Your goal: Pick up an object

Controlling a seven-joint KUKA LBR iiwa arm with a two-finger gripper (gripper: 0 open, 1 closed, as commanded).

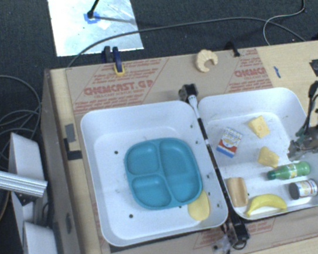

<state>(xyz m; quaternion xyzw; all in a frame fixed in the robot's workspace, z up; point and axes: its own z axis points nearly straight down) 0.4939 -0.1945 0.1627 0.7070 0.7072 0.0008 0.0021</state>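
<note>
The right bin [244, 100] holds a small white, red and blue carton [229, 142], two yellow cheese-like blocks [258, 127] [267, 156], a green bottle [288, 171] lying on its side, a banana [266, 202], a tan roll [237, 191] and a dark jar [303, 189] on its side. My gripper [301, 146] hangs over the right edge of this bin, just above the green bottle's cap end and right of the lower yellow block. I see nothing held in it.
The left bin [102, 126] holds a blue divided plate [163, 172] and a yellow piece [199, 208] at its lower right. A beige object [206, 60] lies on the cardboard behind the bins. Cables run along the left and back.
</note>
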